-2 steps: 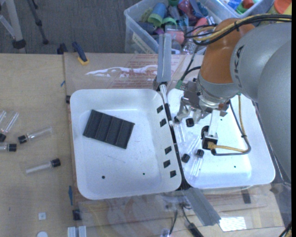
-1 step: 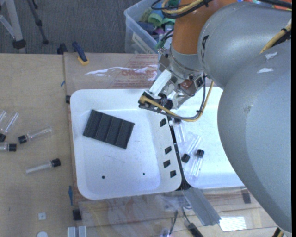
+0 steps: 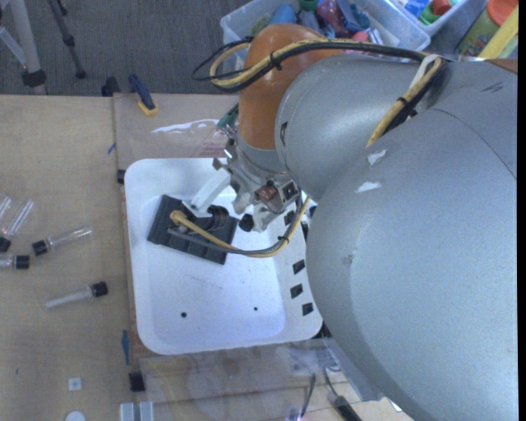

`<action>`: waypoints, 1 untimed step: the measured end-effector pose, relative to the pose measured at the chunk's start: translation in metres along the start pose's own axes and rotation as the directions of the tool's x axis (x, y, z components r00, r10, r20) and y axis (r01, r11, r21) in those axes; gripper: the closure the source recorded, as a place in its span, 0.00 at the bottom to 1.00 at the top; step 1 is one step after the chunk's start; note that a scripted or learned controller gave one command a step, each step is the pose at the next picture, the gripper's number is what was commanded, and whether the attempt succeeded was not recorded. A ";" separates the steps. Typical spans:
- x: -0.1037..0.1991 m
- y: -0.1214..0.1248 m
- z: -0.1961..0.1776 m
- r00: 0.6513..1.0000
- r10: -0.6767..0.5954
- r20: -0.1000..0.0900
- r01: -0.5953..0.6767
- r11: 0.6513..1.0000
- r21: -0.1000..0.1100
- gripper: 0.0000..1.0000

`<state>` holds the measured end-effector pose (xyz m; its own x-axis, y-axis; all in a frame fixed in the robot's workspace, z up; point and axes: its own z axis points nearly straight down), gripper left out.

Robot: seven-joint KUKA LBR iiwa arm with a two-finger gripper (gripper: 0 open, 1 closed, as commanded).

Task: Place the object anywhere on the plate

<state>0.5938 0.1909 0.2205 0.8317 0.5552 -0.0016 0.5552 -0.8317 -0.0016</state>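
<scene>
Dark grey ridged block (image 3: 187, 231): lies flat and slanted on the floor of the white bin (image 3: 131, 271), just left of the gripper (image 3: 246, 207) and touching or nearly touching its tip; which cannot be told. Whether this block is the task's object or part of the tool is not clear.

Gripper: pointed down into the bin's upper half. Whether it is spread, closed, or clamped on anything cannot be told, since the wrist hides it.

Arm (image 3: 411, 230): the grey body reaches in from the right of the gripper, and the orange band (image 3: 267, 74) sits directly above the wrist. One yellow cable (image 3: 238, 247) loops under the gripper and across the block.

Bin contents: the block; two small dark dots (image 3: 182, 313) on the floor, well below the gripper; three black marks (image 3: 297, 290) along the rim, below and right of it.

Bench (image 3: 49, 164), far left of the gripper: three clear vials with black caps (image 3: 76, 294). Above and left of the gripper is one blue clamp (image 3: 145, 97); above it is a clear tub of coloured toys (image 3: 386, 25).
</scene>
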 end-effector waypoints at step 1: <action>0.058 0.010 0.045 0.806 -0.593 0.001 0.593 0.806 -0.002 1.00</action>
<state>0.6473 0.2148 0.1757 0.3411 0.9400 -0.0010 0.9400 -0.3411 0.0000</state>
